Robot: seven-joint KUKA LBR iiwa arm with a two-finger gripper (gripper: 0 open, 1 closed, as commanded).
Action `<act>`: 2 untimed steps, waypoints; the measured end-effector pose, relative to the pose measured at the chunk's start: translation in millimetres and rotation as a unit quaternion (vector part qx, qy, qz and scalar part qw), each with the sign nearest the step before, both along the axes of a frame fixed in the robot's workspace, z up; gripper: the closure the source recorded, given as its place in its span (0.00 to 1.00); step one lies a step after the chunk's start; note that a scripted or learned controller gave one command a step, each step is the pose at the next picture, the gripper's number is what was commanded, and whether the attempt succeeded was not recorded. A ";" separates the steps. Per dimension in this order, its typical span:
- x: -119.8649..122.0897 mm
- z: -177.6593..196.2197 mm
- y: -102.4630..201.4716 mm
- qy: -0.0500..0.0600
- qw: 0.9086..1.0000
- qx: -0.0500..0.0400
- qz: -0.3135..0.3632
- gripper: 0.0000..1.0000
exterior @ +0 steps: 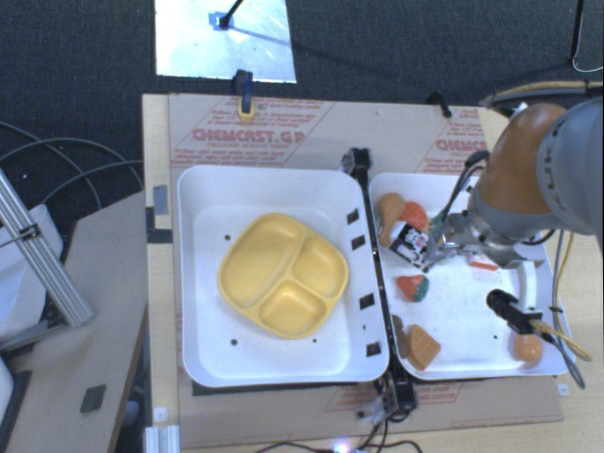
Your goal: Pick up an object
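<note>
The arm reached in from the right with its gripper (427, 249) low over the right bin (472, 347), tips just beside the black-and-white block (409, 243), presumably the chosen pick since it lay nearest; whether the hand was open or closed could not be told. The other candidates lay loose in that bin: the orange-tan piece (391, 209), red-and-green piece (412, 287), waffle-like piece (422, 346) and small orange ball (528, 348). The yellow divided plate (283, 274) sat flat in the left bin (203, 253), likely a drop spot.

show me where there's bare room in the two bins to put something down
Left bin: bare strips ring the yellow plate, widest along the far wall and left side. Right bin: bare floor mid-front, between the waffle and the orange ball. Crowded at its far left, around the claw.
</note>
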State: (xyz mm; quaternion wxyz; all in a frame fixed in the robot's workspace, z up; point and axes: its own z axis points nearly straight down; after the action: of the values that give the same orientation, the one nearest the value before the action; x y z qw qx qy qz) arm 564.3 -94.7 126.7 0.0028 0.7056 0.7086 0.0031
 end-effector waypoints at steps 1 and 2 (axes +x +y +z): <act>-81.3 -44.4 2.5 0.007 1.000 0.001 -0.003 1.00; -76.5 -31.8 2.6 0.002 1.000 0.000 -0.001 1.00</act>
State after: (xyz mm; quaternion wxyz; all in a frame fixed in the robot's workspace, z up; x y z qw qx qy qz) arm 487.8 -92.1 94.9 0.0011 0.7066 0.7077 0.0013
